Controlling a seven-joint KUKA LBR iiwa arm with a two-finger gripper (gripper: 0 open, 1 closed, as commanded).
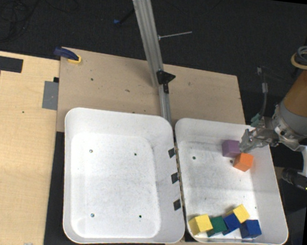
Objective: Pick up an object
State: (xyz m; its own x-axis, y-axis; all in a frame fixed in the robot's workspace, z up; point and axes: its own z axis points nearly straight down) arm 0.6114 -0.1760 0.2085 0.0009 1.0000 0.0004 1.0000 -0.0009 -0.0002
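The desk point(10, 145) is pale wood, with a darker brown board point(147, 87) laid across its far part and a black mat under the two white bins. A few dark and grey patches mark the wood at the left, and a small blue and yellow clamp point(67, 54) sits at the far left corner of the brown board. A slanted metal rail point(150, 46) rises from between the bins toward the back. Behind the desk the room is dark, with cables on the floor at the upper left.

The left bin point(115, 178) shows a lightly speckled white floor. The right bin point(221, 181) holds all the blocks. In its near corner a cluster lies packed together: a yellow block point(203, 224), a green block point(218, 224), a blue block point(230, 223), a second yellow block point(241, 212) and another blue block point(250, 228).

The arm point(302, 99) comes in from the right, its orange band above the grey wrist. The end effector point(250, 142) hangs over the far right part of the right bin. A purple block point(230, 148) lies just to its left, close beside the tip, and an orange block point(243, 162) lies just below it, nearer the camera, tilted on the bin floor. The two blocks sit close together, well apart from the cluster in the near corner. Whether the end effector is wide or narrow cannot be told from this angle, and neither block can be seen clamped in it.
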